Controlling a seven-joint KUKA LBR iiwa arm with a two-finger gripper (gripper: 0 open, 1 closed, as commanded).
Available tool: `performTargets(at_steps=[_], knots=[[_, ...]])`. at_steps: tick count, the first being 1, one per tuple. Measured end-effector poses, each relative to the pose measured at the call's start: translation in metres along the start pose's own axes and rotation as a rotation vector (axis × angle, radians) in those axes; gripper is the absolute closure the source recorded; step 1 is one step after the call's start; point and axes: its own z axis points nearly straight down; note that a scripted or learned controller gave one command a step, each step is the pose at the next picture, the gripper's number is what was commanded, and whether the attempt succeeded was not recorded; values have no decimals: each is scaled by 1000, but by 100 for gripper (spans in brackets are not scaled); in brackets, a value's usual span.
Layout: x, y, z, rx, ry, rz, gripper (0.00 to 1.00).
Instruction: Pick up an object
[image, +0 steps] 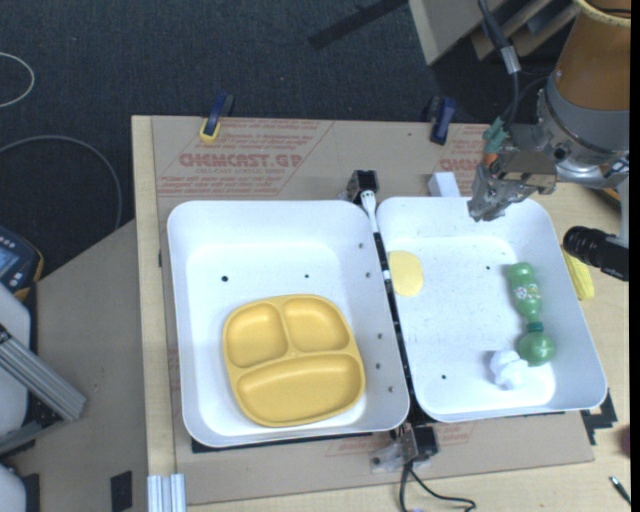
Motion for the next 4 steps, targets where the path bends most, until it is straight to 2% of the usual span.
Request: performTargets(at_steps=[1, 2, 3, 4], knots=[[-34, -35, 133, 19, 1, 7, 100], [36, -75, 136, 9, 4, -5, 100], [32, -72, 125, 2, 1, 1, 100], [87, -72, 83, -3, 2, -6, 100]])
